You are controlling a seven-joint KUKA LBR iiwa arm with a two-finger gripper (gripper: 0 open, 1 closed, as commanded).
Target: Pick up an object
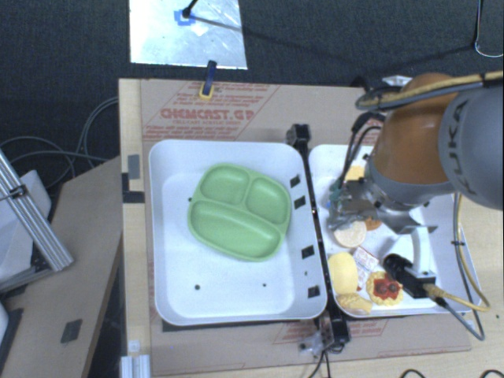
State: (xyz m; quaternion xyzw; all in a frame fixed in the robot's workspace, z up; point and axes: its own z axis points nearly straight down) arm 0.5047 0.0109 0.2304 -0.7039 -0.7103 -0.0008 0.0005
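Tool (346, 207) hangs low in the right bin (441, 304); its grip state can't be told. Toy foods (350, 233) lie just beneath.

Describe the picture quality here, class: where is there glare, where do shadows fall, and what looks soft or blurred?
In the camera view, glare washes out the shiny sheet at the top; the white left bin is evenly lit, with a soft shadow under the green tray; the arm shades the right bin, and the small items around the hand look soft and hard to identify.
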